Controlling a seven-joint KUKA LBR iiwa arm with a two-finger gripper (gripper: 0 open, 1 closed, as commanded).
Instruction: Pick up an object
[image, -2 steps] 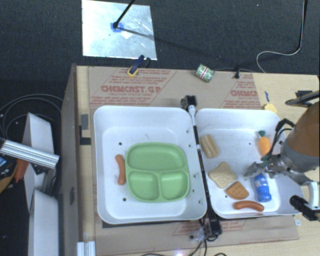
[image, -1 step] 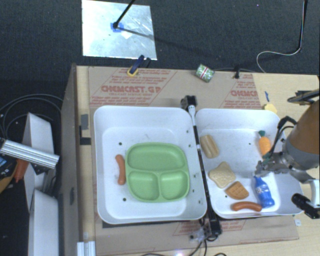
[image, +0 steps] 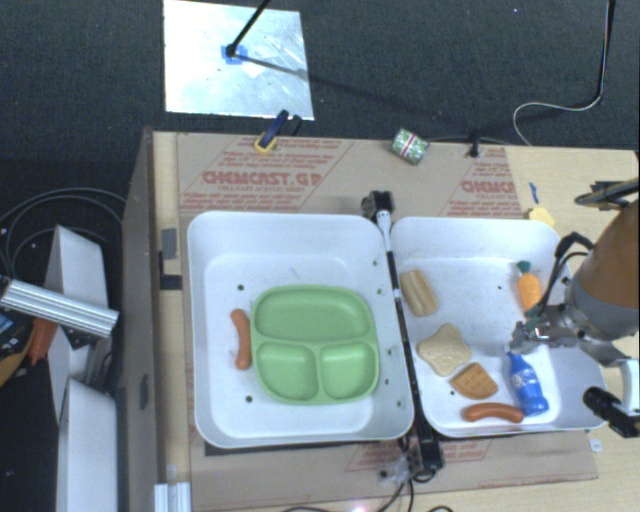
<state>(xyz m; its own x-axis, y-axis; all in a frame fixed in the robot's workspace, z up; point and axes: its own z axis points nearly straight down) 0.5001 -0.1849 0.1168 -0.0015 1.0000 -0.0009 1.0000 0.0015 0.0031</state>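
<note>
Two white bins sit side by side on a brown bench. The left bin (image: 205, 300) has a green plate (image: 315, 343) in the middle of it. The plate has three parts, one long part at the back and two small parts at the front. A little sausage (image: 241, 338) lies just beside the plate, on its left side, on the floor of the bin.

The right bin (image: 470, 240) has more toy food in it. A pale bread roll (image: 418, 293) lies near the wall next to the other bin. In front of it is a pale piece of toast (image: 444, 350). Just in front of that, and touching it or almost touching it, is a darker brown waffle (image: 473, 381). A second sausage (image: 492, 411) lies near the front wall of this bin. A carrot (image: 528, 287) lies toward the back right.

A blue bottle (image: 526, 384) lies tilted near the front right of this bin, close to the waffle and the second sausage.

The grey arm comes in from the right side. Its gripper (image: 532, 334) hangs low over the right bin, just behind the top end of the blue bottle and in front of the carrot. It is too small and dark to tell how its jaws stand, and I cannot see anything held in it.
</note>
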